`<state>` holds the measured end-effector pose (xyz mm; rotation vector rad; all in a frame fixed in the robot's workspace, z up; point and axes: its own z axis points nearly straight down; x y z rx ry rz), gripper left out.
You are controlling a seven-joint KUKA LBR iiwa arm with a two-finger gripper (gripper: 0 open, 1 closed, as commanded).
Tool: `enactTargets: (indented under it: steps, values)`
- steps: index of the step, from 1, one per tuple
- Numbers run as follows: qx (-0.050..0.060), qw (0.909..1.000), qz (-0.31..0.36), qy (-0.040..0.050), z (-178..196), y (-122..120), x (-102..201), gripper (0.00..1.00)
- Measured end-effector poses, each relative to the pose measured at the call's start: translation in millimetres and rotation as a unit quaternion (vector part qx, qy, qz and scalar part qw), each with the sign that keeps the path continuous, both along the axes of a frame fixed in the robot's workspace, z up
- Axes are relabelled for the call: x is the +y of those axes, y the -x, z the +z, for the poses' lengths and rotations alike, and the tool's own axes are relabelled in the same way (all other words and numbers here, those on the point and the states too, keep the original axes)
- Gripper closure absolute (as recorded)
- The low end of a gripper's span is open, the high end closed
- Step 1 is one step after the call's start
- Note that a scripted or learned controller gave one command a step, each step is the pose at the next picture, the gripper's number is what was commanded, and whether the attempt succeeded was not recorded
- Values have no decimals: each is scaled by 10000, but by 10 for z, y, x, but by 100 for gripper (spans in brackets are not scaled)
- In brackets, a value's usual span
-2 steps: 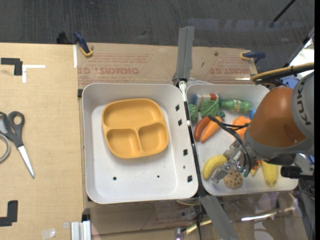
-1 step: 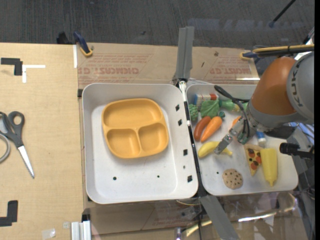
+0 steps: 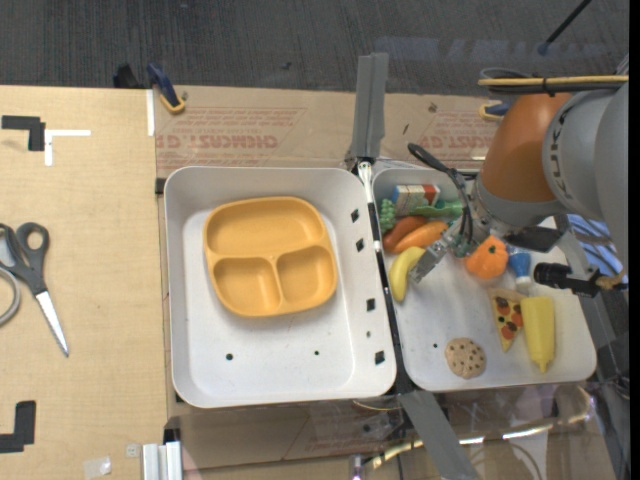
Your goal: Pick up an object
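Where the fixed overhead camera looks down on the tabletop, the scene reads as follows.

Arm: grey body with orange band, reaching in from the right and standing over the upper part of the right bin.
Pincer: low in the right bin, pointing toward the bin's left side; its tip lies just beside the banana. Whether the fingers are apart or together cannot be told, and nothing can be seen between them.
Right bin contents: banana at the left wall; carrot just above it; green item near the top; orange fruit just right of the pincer; cookie near the front edge; pizza slice touching a yellow corn-like piece.
Left bin: holds a yellow divided plate, three compartments, lying flat.
Tabletop, left: scissors, well apart from both bins.
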<state>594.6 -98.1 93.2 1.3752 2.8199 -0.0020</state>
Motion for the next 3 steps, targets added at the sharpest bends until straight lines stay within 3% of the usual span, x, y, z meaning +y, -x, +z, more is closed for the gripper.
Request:
enactTargets:
  steps: [1,2,3]
  values:
    - [104,9995,296,-20,-39,-535,-294,0]
    - [75,9995,318,6,56,-550,-292,100]
    - [-11,9991,415,12,1005,-437,360,100]
